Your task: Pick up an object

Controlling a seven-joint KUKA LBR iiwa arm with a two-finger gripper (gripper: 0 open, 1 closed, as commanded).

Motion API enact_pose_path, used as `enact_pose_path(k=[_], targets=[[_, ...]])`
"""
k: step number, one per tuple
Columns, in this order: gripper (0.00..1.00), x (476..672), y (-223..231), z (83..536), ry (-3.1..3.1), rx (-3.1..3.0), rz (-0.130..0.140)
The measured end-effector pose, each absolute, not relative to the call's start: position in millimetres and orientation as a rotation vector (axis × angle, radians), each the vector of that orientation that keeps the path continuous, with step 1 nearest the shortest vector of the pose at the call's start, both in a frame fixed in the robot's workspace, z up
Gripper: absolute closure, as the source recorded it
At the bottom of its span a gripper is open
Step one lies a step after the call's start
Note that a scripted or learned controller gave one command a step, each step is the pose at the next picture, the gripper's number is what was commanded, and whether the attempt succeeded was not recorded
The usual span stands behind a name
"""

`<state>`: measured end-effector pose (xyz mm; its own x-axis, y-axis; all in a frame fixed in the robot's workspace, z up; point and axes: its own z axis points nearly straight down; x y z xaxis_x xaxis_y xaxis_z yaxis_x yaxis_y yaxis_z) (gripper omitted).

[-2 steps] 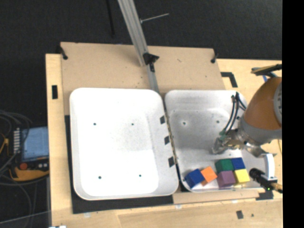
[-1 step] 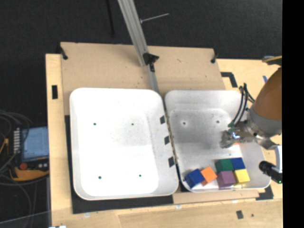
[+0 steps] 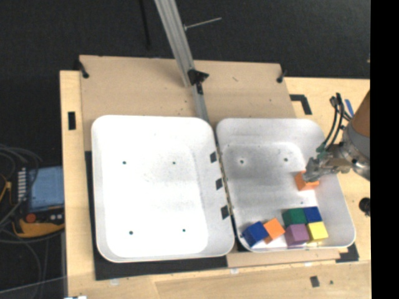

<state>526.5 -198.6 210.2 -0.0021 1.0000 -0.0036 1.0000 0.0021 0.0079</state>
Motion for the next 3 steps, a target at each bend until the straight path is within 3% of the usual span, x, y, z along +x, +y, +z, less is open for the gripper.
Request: enact_pose_path(k=[1,3], targets=[[1.0,528.3,-200.0,263.8,2.22,2.211,0.006],[1.0,520.0,-92.1,241.7,2.23,2.214,0.002]])
